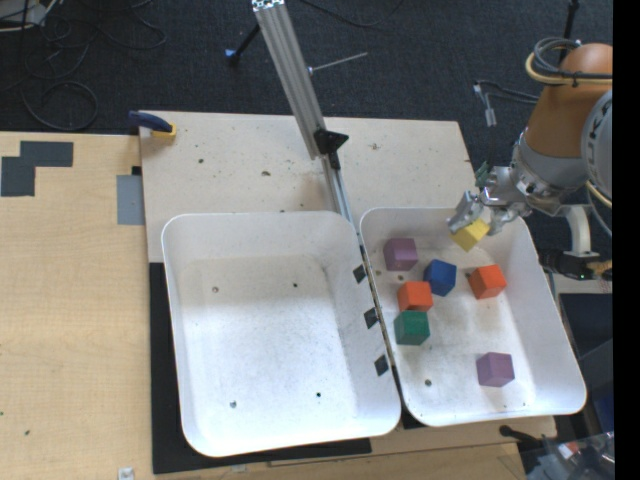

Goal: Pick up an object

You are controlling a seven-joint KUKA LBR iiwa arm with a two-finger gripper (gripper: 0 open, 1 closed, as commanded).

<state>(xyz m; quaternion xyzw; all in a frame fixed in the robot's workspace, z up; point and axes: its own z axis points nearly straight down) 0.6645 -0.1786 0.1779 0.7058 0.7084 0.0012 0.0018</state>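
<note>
End effector [473, 220], yellow cube [470, 234], six other cubes.

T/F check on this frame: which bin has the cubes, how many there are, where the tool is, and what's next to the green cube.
1. All cubes lie in the right white bin. True.
2. Two purple cubes are in it. True: one purple cube near the back, another purple cube near the front.
3. The tool hangs over the left white bin. False: it is at the right bin's far edge, by the yellow cube.
4. The green cube sits beside the blue cube. False: an orange cube adjoins it.
</note>
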